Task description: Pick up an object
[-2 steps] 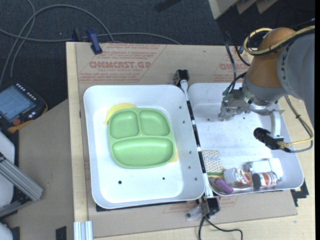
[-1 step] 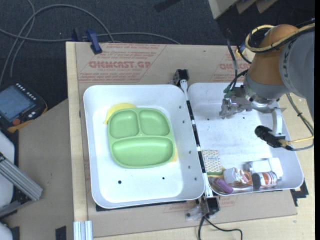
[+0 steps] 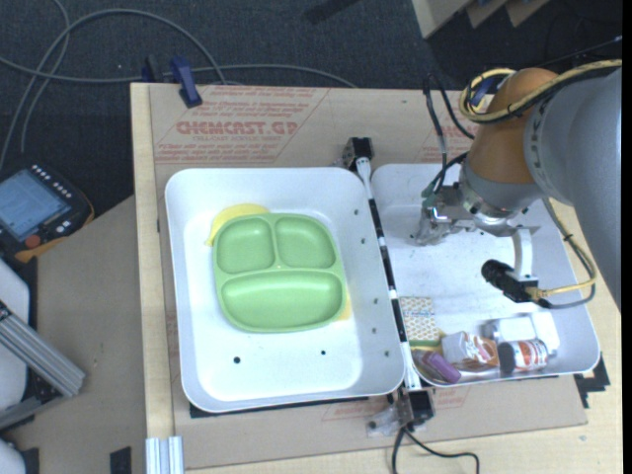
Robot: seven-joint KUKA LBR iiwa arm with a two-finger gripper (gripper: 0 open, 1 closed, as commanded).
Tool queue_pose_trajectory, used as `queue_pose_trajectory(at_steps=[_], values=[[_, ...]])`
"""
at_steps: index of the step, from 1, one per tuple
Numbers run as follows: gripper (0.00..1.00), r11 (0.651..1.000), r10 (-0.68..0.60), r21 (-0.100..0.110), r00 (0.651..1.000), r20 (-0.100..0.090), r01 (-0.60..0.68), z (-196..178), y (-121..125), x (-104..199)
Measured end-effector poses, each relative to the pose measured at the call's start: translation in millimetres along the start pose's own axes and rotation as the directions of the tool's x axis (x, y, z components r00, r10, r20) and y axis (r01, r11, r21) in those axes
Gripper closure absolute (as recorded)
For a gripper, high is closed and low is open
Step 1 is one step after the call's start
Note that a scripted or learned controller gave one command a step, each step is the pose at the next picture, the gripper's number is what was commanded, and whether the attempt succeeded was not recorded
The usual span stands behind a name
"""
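Two shallow white bins are seen side by side on a bench covered with brown cardboard (image 3: 247, 117). In the left bin (image 3: 188, 294) a green divided plate (image 3: 278, 272) is laid flat, with three compartments facing up: two small ones on the far side and one long one on the near side. A yellow object (image 3: 235, 213) is partly hidden under the plate's far left corner, and a thin yellow edge is also seen at the plate's right side.

The right bin (image 3: 583, 344) is entered from the right by the grey arm, and its orange band (image 3: 506, 141) is seen above the wrist. The gripper (image 3: 434, 217) is lowered over the far left part of this bin, close to the bin floor. Whether its fingers are wide or narrow cannot be told, since they are too small and blurred against the white floor; nothing can be made out between them.

The loose objects are gathered along the near edge of the right bin, well apart from the gripper. A small bottle with a white cap and a red and white label (image 3: 518, 352) is laid on its side. Just to its left, a crumpled clear packet with orange print (image 3: 466, 349) is seen, then a purple object (image 3: 439, 366) at the near left corner. A small patterned square piece (image 3: 416, 307) is laid flat just beyond them, beside the bin's left wall.
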State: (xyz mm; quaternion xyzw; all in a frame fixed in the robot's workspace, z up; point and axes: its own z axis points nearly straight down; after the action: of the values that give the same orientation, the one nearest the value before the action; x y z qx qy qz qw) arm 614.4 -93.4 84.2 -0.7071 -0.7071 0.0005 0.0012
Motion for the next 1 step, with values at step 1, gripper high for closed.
queue_pose_trajectory(at_steps=[1], values=[[1.00,1.000,-0.002,-0.007,1.000,0.001,0.002,-102.5,51.7,32.6]])
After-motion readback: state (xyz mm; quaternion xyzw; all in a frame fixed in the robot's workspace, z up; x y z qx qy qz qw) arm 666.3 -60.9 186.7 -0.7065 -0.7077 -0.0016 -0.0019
